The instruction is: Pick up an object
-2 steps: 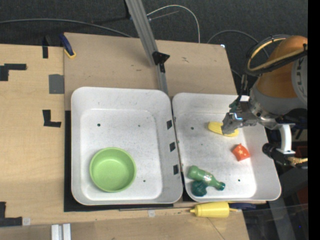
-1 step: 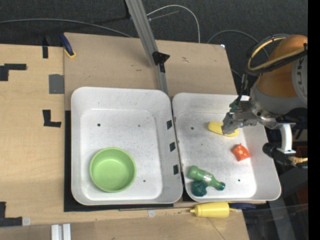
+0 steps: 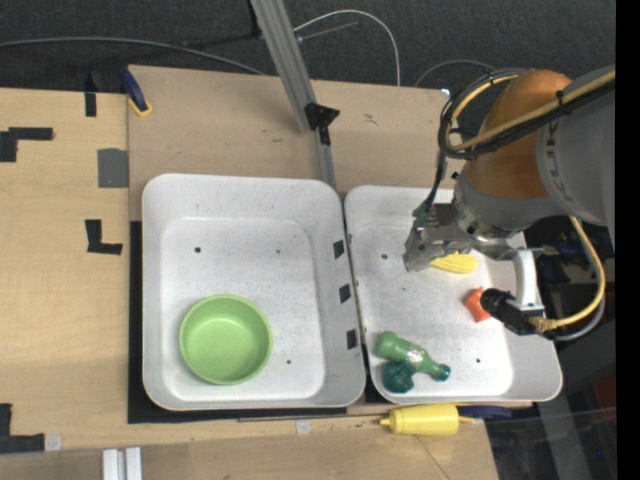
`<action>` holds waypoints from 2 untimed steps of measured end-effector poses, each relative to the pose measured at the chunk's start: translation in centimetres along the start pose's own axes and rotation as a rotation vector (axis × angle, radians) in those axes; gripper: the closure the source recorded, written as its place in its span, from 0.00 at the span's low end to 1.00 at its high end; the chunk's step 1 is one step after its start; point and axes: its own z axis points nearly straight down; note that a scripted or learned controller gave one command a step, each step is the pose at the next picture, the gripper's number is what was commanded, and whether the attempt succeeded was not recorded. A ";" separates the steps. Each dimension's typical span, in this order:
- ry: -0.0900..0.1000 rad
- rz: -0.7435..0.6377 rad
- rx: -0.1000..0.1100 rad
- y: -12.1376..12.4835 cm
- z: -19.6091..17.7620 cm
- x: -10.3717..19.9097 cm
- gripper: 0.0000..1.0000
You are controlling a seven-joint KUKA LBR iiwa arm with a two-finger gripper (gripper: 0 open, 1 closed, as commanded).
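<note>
From the camera above the bench (image 3: 230, 138), the grey arm with its orange band (image 3: 515, 128) reaches in from the right and hangs over the right-hand bin (image 3: 375, 213). Its gripper (image 3: 425, 251) points down near the upper middle of that bin; whether the fingers are parted or closed cannot be told from this angle, and nothing can be made out between them.

Just right of the fingers, partly tucked under the wrist, lies a yellow object (image 3: 455, 263) on the bin floor, close enough that contact cannot be judged. Further right and a little nearer the camera lies a small orange object (image 3: 477, 303), beside black cable fittings on the arm. Toward the front of the bin, below the fingers, a green bottle-shaped toy (image 3: 410, 353) lies on its side, with a darker teal piece (image 3: 398, 376) touching it. Outside the bin's front rim, on the bench, lies a yellow bottle (image 3: 425, 420).

Well to the left of the fingers, in the left-hand bin (image 3: 240, 193), a light green bowl (image 3: 226, 339) sits upright in the front left corner.
</note>
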 end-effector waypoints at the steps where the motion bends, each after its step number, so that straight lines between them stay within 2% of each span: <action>1: 0.000 0.000 -0.001 -0.7 -0.9 4.6 1.00; 2: -0.001 0.001 0.001 -0.9 -0.2 9.5 1.00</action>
